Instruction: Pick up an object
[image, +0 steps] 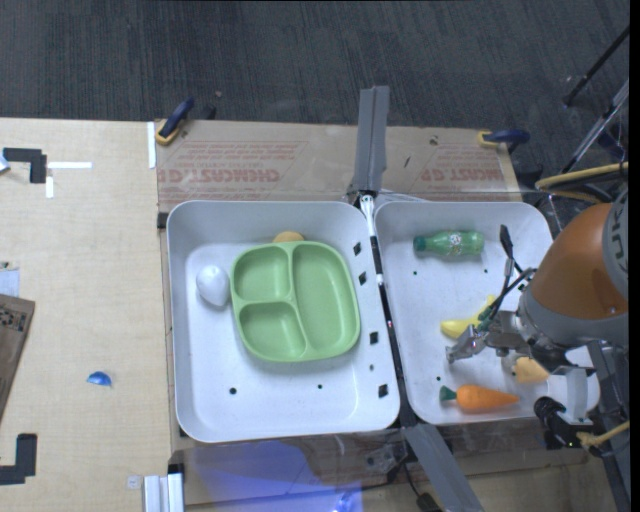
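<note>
My gripper hangs low in the right bin, near its front right. It sits right beside a small yellow object, touching or just above its right end. An orange carrot lies just in front of the gripper near the bin's front wall. A green bottle lies on its side at the back of the same bin. A tan rounded object is partly hidden under the arm's wrist. The grey arm with its orange band covers the bin's right side.
The left bin holds a green divided plate, a white egg-shaped object by the plate's left rim and a yellow-orange object peeking out behind the plate. A grey divider bar runs between the bins at the back.
</note>
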